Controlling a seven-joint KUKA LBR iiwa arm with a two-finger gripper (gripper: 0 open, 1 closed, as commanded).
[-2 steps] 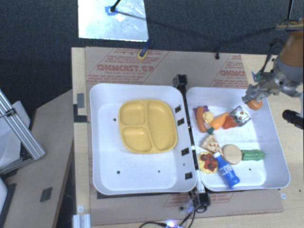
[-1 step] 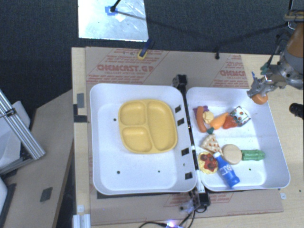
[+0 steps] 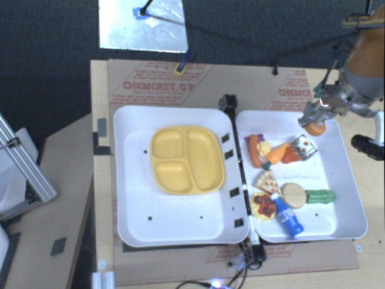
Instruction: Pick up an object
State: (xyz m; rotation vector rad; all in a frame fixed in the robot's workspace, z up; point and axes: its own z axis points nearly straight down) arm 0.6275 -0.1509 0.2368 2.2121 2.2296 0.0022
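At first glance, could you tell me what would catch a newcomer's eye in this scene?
The yellow divided plate stands out, alone in the middle of the left bin. Next comes the colourful heap of toy food in the right bin, with a blue bottle near its front edge. The gripper hovers over that bin's far right corner with a small orange object between its fingers.

Arm cut off at right edge; orange item (perhaps food) partly hidden.
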